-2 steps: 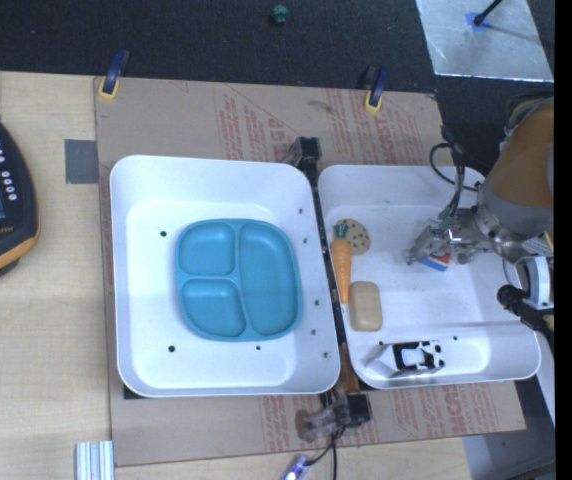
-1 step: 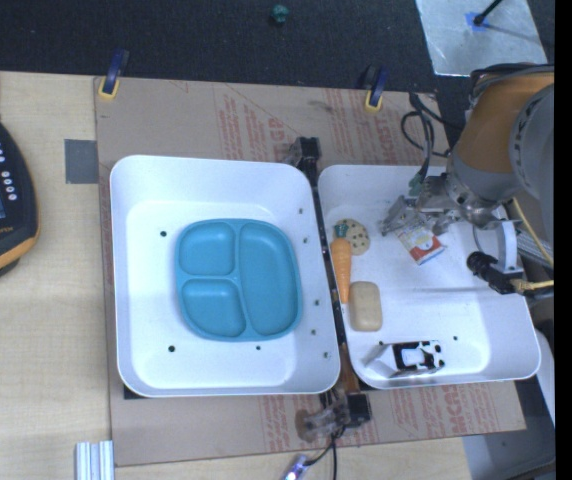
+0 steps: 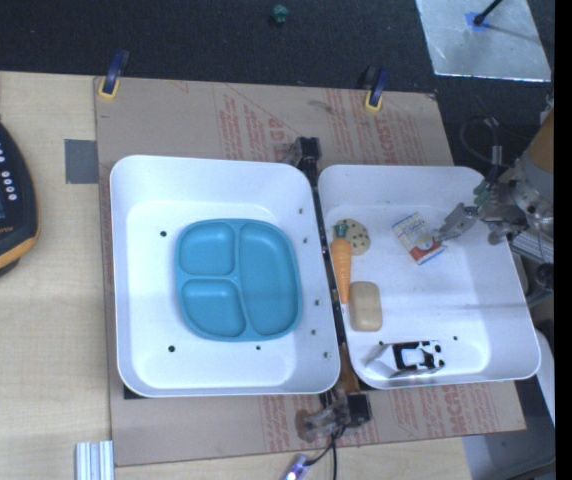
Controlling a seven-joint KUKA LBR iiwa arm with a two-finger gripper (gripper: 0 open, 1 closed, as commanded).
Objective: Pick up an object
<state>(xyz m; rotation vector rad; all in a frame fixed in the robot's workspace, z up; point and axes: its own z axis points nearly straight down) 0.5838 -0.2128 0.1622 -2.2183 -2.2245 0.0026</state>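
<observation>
near edge of right shallow white plastic bin (image 3: 506,298): small black-and-white printed object (image 3: 416,356). further in: tan rounded block (image 3: 366,305), orange carrot-shaped toy (image 3: 341,265), round speckled cookie-like disc (image 3: 354,235). small white packet with red and blue print (image 3: 416,239) lies just beside the pincer (image 3: 453,224); pincer opening cannot tell, nothing seen gripped. risk: flat packet may slide off, closing on air.
</observation>
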